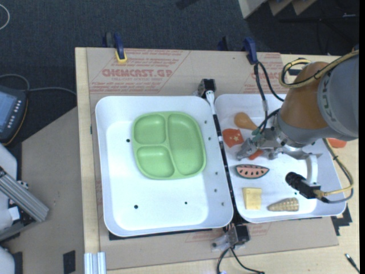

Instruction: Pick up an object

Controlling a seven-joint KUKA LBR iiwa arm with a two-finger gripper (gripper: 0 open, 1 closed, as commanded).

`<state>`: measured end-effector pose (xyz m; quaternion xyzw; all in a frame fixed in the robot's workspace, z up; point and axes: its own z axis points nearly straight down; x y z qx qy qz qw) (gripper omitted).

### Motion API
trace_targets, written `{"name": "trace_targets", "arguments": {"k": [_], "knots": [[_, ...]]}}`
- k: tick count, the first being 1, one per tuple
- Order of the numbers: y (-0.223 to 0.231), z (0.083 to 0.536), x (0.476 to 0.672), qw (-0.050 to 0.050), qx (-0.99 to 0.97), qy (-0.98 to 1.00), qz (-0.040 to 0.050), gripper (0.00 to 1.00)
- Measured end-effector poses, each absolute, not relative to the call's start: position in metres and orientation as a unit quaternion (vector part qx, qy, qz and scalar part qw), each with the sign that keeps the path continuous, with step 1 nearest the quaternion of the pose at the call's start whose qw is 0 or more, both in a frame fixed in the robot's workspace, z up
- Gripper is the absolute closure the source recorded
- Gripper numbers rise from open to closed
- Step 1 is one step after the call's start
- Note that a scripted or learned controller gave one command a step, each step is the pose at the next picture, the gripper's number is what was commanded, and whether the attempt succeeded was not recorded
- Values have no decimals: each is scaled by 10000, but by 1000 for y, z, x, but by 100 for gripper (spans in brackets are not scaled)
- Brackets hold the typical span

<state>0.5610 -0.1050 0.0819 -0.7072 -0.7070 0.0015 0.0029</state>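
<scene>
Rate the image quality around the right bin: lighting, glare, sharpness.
Camera view: even, soft lighting with faint shadows; the white right bin looks bright but keeps detail; watermelon slice and cheese wedge read clearly; the gripper area is cluttered and slightly soft, so its fingers are hard to resolve.

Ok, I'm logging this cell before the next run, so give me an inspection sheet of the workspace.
Surface: bench bearing the left bin and right bin side by side.
Job's things: in the right bin, watermelon slice, yellow block, corn cob, red piece, orange piece.
Clutter: green divided plate in the left bin.
Grippers: claw low over the right bin; grip state unclear.
Cables: black cable running to the arm.
Surroundings: blue clamps on the bench's far edge; dark floor.
</scene>
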Motion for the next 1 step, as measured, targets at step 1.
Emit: {"name": "trace_targets", "arguments": {"k": [1], "knots": [[-105, 95, 562, 1, -7075, -7067, -2, 100]]}}
